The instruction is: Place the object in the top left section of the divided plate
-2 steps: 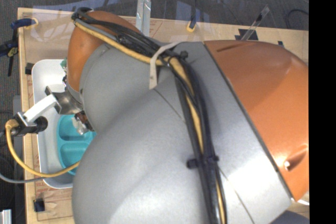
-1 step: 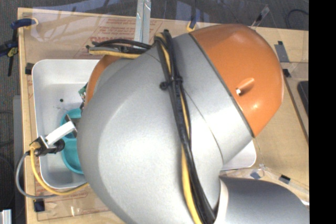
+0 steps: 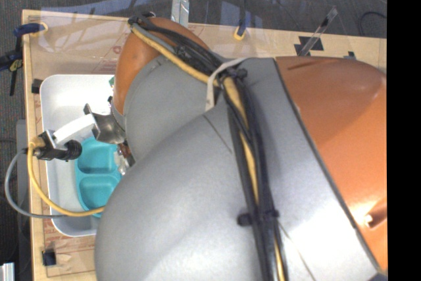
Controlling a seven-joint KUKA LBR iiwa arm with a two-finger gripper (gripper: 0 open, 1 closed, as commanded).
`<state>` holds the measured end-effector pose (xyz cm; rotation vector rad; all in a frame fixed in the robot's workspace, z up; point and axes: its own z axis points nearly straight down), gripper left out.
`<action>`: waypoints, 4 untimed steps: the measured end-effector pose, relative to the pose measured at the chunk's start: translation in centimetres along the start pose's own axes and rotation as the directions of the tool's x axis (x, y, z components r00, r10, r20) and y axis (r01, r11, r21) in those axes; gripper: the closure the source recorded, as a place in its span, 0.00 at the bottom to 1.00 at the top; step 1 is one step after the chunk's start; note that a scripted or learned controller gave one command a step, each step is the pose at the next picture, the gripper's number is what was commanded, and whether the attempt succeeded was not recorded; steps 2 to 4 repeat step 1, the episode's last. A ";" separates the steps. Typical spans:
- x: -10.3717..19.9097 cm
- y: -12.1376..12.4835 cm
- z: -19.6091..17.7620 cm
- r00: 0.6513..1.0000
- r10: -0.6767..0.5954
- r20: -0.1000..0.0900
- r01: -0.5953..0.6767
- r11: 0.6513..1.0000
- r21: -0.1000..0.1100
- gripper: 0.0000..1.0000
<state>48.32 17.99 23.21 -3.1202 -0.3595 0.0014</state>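
Grey arm over most of the bench, claw low over the left white bin, open or closed cannot be told, teal divided plate just below the claw inside this bin, partly hidden under the arm.

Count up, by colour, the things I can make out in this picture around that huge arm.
White bin: 1
Teal divided plate: 1
Grey and orange arm: 1
Total: 3
The arm covers most of the bench, so anything beneath it cannot be counted.
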 end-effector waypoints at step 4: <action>-0.2 -2.4 6.2 1.000 0.023 0.004 -0.023 1.000 -0.002 1.00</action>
